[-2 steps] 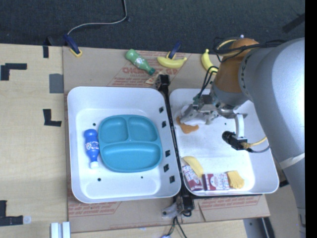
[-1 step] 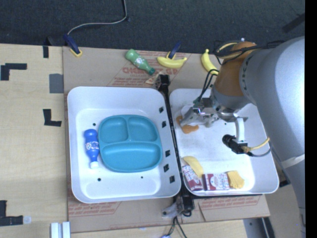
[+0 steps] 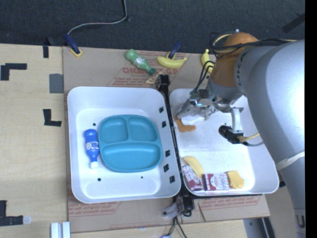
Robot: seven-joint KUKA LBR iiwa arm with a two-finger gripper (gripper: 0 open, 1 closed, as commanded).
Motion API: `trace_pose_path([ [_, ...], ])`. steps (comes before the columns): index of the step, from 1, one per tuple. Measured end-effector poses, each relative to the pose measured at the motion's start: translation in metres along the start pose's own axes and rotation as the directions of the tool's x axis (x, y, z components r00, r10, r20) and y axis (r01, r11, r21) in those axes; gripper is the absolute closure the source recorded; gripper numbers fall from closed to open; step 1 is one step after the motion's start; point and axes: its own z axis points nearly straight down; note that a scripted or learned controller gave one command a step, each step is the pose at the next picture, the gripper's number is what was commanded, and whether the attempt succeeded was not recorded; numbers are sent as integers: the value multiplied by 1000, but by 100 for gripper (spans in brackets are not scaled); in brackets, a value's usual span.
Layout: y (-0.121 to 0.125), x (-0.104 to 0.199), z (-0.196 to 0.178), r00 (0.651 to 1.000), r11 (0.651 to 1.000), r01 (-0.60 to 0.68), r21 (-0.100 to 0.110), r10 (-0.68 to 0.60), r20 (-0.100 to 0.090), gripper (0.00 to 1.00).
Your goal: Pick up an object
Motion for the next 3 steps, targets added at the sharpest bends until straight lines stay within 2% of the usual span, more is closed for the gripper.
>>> trace_pose_path([
  [1,0,-7,0,1000,1000,1,1,-1,0,0],
  [2,-21,-12,-1,1000,1000,0,-2,0,1,0],
  [3,17,0,0,1000,1000,0,-1,0,1,0],
])
